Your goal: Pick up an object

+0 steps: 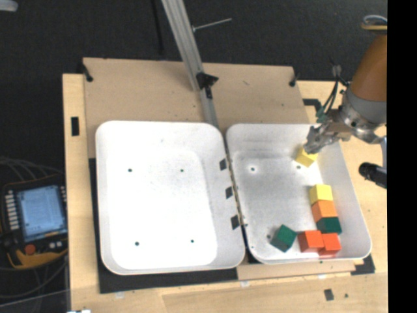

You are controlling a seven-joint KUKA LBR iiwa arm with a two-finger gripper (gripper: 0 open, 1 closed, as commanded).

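Currently we see the arm (370, 77) reaching in from the right, with the gripper (317, 142) low over the upper right part of the right bin (260, 194). A yellow block (305, 157) sits tilted directly under the gripper tip and appears to touch it; we cannot tell whether the block is actually between the fingers, nor whether the gripper is released or clenched.

We note this block lies near the bin's upper right rim, with open white floor to its left and below it.

The other blocks crowd the lower right corner. A second yellow block (320, 193) sits beside the right wall, an orange block (324, 208) just below it, then a dark green block (330, 225). Two more orange blocks (318, 241) rest against the bottom rim. A green block (283, 237) stands a little apart to their left, tilted.

We record that the middle and left of the right bin offer room for approach. The left bin (159, 194) shows bare floor, its right edge touching the right bin's left edge. A grey metal pole (186, 41) slants from the top toward the seam between the bins. A handheld screen device (36, 214) lies off the bench at far left.
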